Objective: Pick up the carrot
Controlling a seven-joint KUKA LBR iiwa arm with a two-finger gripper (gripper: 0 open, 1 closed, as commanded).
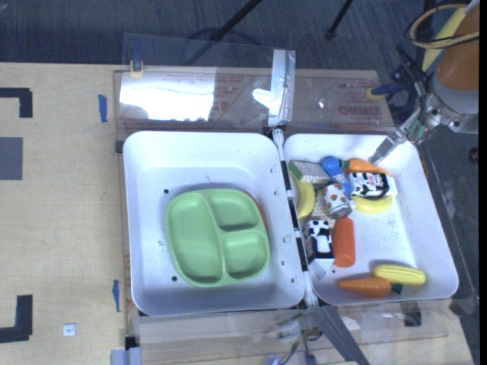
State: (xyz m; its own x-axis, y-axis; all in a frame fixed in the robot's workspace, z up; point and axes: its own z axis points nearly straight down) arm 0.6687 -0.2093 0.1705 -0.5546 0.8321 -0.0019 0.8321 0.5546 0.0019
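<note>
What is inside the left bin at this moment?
The left bin holds a green divided tray with three compartments and nothing visible in them. The bin floor beneath the tray is covered, so anything under it cannot be seen.

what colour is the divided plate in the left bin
Light green divided plate, seen in the camera view.

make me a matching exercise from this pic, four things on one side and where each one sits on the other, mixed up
Things:
1. green tray
2. carrot
3. corn cob
4. gripper

Places:
A. near edge of the right bin, in front of the corn cob
B. over the far edge of the right bin
C. in the left bin
D. right bin's near right corner, behind the carrot

Pairs: 1-C, 2-A, 3-D, 4-B
</note>
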